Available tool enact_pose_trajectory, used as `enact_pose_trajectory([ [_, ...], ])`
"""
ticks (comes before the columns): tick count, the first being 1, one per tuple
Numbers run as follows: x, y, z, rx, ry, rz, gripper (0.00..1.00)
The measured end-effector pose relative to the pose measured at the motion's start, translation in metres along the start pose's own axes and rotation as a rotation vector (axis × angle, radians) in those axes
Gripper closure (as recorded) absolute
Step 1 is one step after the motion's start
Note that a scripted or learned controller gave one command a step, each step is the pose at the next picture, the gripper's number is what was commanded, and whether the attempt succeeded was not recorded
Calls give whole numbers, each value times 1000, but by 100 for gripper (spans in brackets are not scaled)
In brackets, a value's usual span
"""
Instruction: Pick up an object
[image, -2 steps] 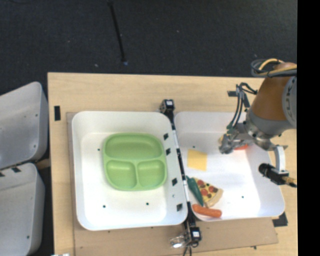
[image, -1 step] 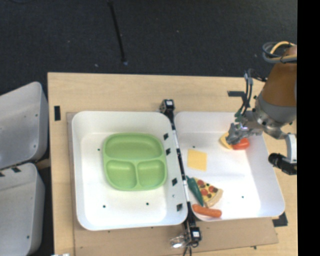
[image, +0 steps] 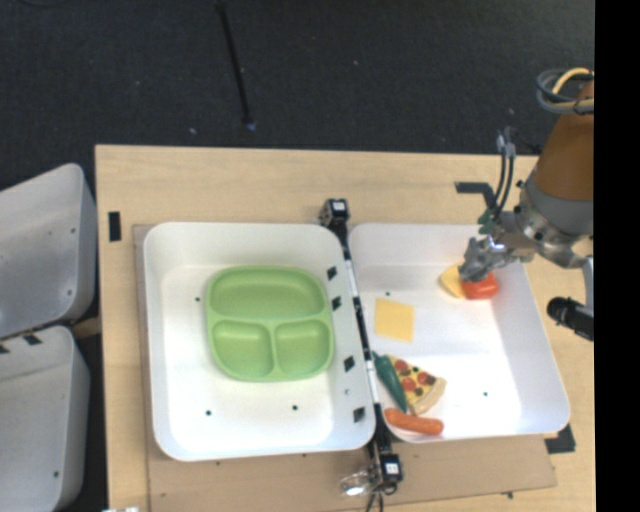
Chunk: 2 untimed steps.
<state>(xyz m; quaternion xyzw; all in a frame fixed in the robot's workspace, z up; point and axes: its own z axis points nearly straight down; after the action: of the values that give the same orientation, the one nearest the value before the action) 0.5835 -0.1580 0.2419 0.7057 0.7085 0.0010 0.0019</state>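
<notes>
My gripper (image: 478, 262) hangs over the far right part of the right bin (image: 520, 385), reaching in from the right. Directly under its tip lies a red toy piece (image: 482, 289), with a yellow piece (image: 450, 283) against its left side. The gripper is touching or almost touching the red piece; I cannot tell which. Further objects lie in the same bin: a yellow cheese slice (image: 394, 320), a pizza slice (image: 420, 388), a green vegetable (image: 385, 377) and a red sausage (image: 414, 425) on a small plate at the near left corner.
The left bin (image: 160, 400) holds a green divided plate (image: 269, 322). A black divider with clips (image: 350, 320) runs between the bins. Bare bin floor lies in the near right of the right bin. A black part (image: 570, 318) sticks in at the right edge.
</notes>
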Motion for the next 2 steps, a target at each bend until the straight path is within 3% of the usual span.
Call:
enact_pose_trajectory([
  [2,100,-24,-6,4,1,-2,100],
])
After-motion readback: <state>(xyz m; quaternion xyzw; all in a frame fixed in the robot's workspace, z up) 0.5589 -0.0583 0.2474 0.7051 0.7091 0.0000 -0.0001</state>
